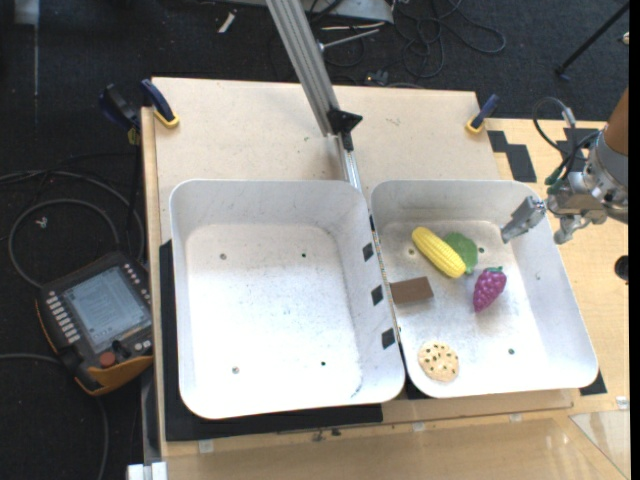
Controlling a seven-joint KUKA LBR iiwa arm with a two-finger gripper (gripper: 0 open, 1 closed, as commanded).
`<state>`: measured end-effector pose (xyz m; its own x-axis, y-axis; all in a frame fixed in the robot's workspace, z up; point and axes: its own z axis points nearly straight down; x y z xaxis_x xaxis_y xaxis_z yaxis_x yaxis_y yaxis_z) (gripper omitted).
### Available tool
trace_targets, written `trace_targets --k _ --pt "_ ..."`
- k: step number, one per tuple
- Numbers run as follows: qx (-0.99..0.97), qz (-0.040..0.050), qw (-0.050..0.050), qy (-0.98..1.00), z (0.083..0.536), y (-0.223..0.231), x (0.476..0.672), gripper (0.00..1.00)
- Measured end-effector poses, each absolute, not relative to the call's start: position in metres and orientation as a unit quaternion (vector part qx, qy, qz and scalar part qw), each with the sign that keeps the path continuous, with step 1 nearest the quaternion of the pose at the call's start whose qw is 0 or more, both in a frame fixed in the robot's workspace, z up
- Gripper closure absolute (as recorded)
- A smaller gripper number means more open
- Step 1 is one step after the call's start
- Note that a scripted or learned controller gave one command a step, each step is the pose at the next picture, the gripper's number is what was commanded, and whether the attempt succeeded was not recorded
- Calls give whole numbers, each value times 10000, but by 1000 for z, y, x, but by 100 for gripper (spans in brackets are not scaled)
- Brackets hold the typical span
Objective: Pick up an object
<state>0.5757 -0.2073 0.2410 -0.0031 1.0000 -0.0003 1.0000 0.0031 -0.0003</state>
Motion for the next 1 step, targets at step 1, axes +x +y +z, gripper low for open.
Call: trace_targets --k 1 --pt "7059 -3 0 7083 241 -207 576 0"
